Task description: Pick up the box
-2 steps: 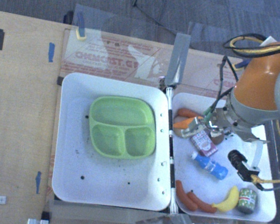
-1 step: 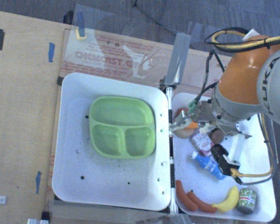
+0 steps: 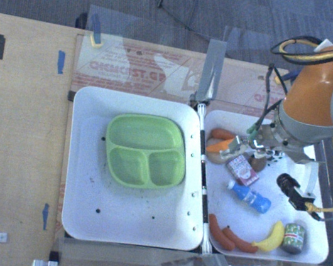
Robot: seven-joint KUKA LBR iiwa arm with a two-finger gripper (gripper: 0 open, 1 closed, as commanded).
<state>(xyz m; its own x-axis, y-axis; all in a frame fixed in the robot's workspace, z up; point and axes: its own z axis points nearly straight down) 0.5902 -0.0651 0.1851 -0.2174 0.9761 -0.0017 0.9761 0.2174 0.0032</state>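
The small maroon box (image 3: 242, 169) lies just at five o'clock of the gripper (image 3: 242, 146), long axis running ten-to-four; whether the claw is open, I cannot tell.

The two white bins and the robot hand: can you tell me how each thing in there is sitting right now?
green divided plate: flat in the left bin, nothing on it.
box: lying tilted in the right bin, just below the gripper.
blue bottle: on its side.
banana: lying flat, beside the can.
can: near the right corner.
red sausages: lying along the front edge.
carrot: lying flat.
gripper: over the box, not visibly holding it.
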